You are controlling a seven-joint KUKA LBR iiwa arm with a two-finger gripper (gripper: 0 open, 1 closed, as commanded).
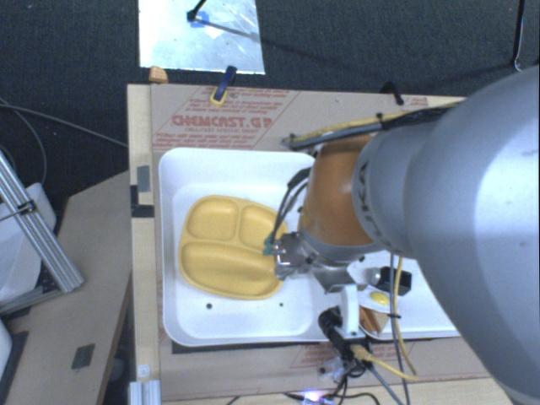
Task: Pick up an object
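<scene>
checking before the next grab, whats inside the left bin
A yellow divided tray lies flat in the left bin, its three compartments bare. The arm covers the bin's right side, so anything there is hidden.

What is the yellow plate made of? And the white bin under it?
The yellow plate looks like plastic: one even colour, soft rounded dividers moulded in, a dull sheen. The white bin also looks like moulded plastic, smooth and a bit glossy, with rounded corners. Neither can be told for sure from a picture.
</scene>
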